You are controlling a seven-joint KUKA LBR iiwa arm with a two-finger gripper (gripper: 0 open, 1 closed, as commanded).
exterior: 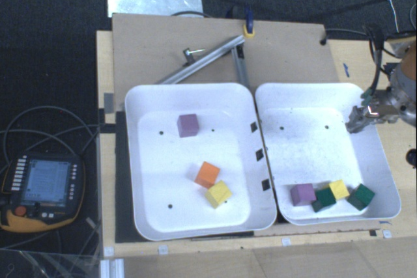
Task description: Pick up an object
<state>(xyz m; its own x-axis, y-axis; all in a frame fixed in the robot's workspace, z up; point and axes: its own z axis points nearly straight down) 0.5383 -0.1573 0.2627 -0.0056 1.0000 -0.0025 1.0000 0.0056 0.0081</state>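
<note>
gripper (357,119) at right bin's (326,96) right rim, can't tell its state | purple cube (302,193) by front wall, touching green one (323,198) | probably light, stiff, bit slick | you'd pinch its free flat sides

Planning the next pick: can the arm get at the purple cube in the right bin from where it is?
Probably yes. The purple cube is uncovered from above, though a green cube touches its right side; the gripper sits at the same bin's right edge.

Bright even light, slightly soft
</note>
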